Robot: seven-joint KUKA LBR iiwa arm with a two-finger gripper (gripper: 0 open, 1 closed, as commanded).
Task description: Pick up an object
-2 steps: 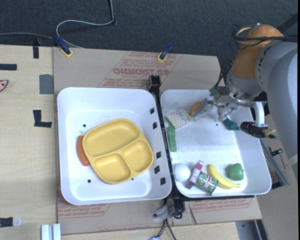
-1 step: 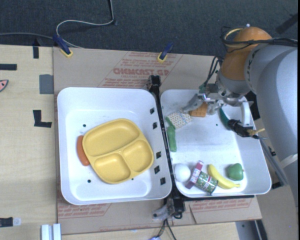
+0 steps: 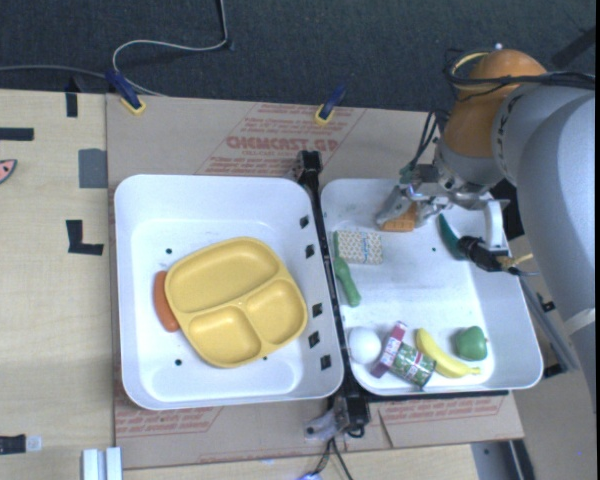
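With the tool (image 3: 404, 208) low in the right bin (image 3: 500, 308) directly over a small orange object (image 3: 400, 224) (whether its fingers are spread or closed I cannot tell), a good pick means centring on it, closing firmly and lifting straight up.

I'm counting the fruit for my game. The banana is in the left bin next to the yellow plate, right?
Not quite. The camera view shows the banana in the right bin, near its front edge beside a green fruit. The yellow plate is in the left bin, apart from the banana.
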